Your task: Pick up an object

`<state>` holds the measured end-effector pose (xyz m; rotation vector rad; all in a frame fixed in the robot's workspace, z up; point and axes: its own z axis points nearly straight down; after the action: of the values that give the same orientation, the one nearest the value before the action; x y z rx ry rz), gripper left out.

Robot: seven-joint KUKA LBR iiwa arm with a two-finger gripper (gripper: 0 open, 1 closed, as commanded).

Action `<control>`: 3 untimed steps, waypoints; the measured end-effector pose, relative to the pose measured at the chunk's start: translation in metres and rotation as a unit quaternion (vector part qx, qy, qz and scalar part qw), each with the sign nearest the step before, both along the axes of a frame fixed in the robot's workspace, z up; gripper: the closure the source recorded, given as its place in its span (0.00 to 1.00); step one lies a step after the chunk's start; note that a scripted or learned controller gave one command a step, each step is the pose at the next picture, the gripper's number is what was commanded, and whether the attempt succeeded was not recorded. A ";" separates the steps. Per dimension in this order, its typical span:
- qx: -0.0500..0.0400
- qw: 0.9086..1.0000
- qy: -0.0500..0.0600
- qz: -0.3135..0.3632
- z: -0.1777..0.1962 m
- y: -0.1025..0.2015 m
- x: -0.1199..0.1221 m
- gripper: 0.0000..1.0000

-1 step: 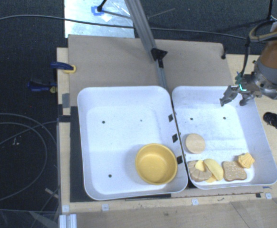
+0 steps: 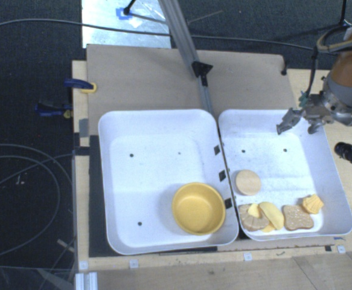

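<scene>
Lying along the near edge of the right bin (image 2: pixel 339 192) is a loose cluster of food-like pieces: a brown slice of toast (image 2: pixel 297 217), a ridged yellow piece (image 2: pixel 313 203) just beside it toward the bin's right wall, a yellow banana-shaped piece (image 2: pixel 272 214) to the toast's left, and a tan, darker-edged slice (image 2: pixel 252 220) that the banana-shaped piece partly overlaps. A small pale yellow wedge (image 2: pixel 254 210) rests on that tan slice. A little farther back, near the wall shared by both bins, sits a round tan disc (image 2: pixel 247 182), apart from the cluster.

In the left bin (image 2: pixel 121 162), a yellow bowl (image 2: pixel 198 208) stands upright in the near right corner, close to the dividing wall. Small dark specks dot the floor of both bins.

Farther back over the right bin, the gripper (image 2: pixel 301 121) hangs above the far right part, well apart from all the pieces at the near edge. Its two dark fingers (image 2: pixel 286 122) are spread, with a visible gap between them and nothing in that gap. The grey wrist (image 2: pixel 345 98) and the orange band (image 2: pixel 348 68) above it rise toward the right edge of the view.

Beyond the bins, the brown bench board (image 2: pixel 145 77) stretches back. A grey pole (image 2: pixel 182 29) crosses it at a slant, ending in a black clamp (image 2: pixel 201 69) near the far end of the seam between the bins. On the bench's left edge sit a blue-and-yellow clamp (image 2: pixel 82 86) and a second blue clamp (image 2: pixel 52 109). Dark carpet (image 2: pixel 25 53) with black cables (image 2: pixel 19 180) lies all around.
</scene>
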<state>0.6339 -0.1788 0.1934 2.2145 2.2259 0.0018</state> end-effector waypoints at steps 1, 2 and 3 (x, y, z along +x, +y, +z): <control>0.000 1.000 0.002 0.001 -0.060 -0.001 0.006 0.00; 0.000 1.000 0.002 0.001 -0.105 -0.001 0.006 0.00; -0.001 1.000 -0.002 0.003 -0.090 -0.001 0.008 1.00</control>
<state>0.6422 -0.1800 0.1030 2.2051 2.2283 0.0033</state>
